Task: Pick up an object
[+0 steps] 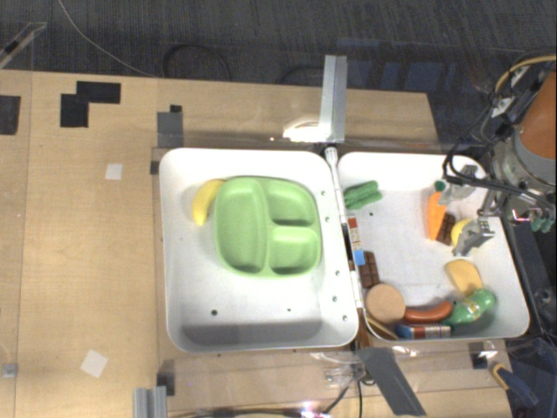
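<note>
The arm (533, 138) was cut off by the right edge. The gripper (474, 233) hid part of a small yellow piece (458, 231); its fingers were too small to read.

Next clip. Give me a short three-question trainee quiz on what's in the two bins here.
1. True or false: the green tray lies in the right bin.
2. What touches the tray's left edge? A) banana B) carrot C) brown disc
3. Fill in: the gripper hovers over the ___ bin.

Key: 1 false, it lies in the left bin. 2 A. 3 right.
</note>
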### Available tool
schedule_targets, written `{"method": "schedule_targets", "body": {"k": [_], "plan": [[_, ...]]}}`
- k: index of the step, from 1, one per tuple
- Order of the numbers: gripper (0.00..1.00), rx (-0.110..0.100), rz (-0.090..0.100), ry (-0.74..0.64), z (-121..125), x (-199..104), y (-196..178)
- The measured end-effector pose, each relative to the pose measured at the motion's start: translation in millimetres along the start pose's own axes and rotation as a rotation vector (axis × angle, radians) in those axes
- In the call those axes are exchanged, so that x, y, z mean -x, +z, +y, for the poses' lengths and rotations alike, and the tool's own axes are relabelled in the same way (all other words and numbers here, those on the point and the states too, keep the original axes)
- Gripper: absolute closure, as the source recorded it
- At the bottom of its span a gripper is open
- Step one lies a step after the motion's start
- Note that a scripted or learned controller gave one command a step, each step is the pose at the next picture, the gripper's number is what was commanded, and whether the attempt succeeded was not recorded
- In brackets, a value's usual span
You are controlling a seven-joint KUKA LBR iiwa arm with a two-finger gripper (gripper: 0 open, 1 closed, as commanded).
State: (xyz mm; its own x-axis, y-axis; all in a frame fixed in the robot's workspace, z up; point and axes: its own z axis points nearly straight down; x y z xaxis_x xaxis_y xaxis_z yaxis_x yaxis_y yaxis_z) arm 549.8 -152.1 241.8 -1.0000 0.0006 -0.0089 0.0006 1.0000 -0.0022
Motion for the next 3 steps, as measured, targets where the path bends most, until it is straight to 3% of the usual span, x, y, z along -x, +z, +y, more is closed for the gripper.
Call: {"method": "schedule_targets", "body": {"k": [1,2,3], "plan": [[0.00,0.003,0.011,0.030,-15.9,16.1,114.7],[0.00,0.000,-0.006,0.078,-9.3,37.1,152.7],[0.00,0.000,-0.005,-0.026,-18.0,106.7,153.6]]}}
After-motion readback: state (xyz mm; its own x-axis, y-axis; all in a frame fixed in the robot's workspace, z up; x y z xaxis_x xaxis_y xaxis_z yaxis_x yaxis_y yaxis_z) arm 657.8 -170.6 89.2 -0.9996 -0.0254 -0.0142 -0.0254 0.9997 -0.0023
